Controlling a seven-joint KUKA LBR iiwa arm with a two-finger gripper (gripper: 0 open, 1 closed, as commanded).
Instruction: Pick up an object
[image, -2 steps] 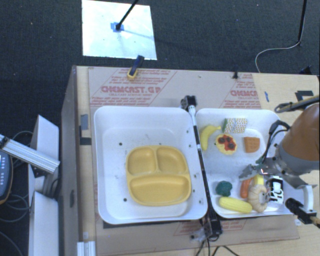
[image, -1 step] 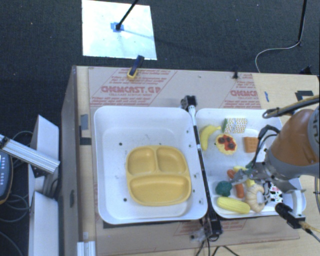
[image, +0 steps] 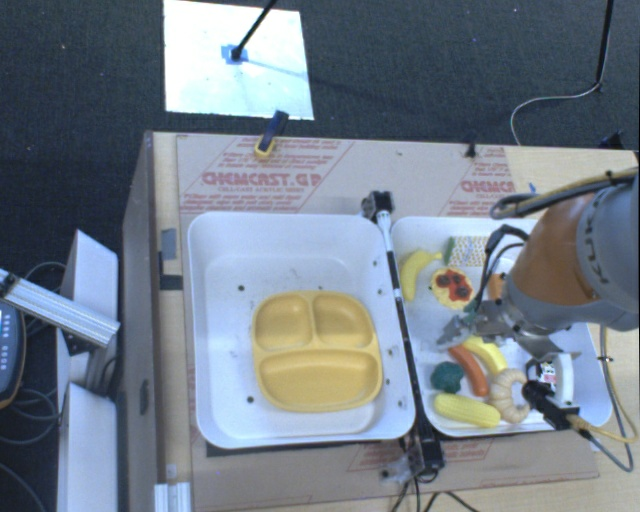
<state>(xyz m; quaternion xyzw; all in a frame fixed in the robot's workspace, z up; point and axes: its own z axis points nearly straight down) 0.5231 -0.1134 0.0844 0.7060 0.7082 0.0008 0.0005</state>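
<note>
Down in the right bin, the toy foods lie bunched toward its left and near side, and the claw sits low among them at the end of the grey arm with its orange band. I count eight pieces, though the arm covers part of the bin. Just beneath and touching the claw's tip region lies one orange-red sausage, slanted; one short yellow banana piece lies right beside it on its right. Whether the claw is wide, narrow or closed on anything, I cannot tell, since the metal parts blur together against the food. Nearer the front lie one dark green broccoli, one yellow corn cob along the near wall, and one pale ring-shaped pastry. Farther back, above the claw, are one small pizza-like disc with red topping, one curved yellow banana near the divider, and one speckled cracker-like square.

Left of these, the left bin holds a single yellow divided plate with three compartments, well apart from the claw. Two white bins in all stand side by side on the desk.
</note>
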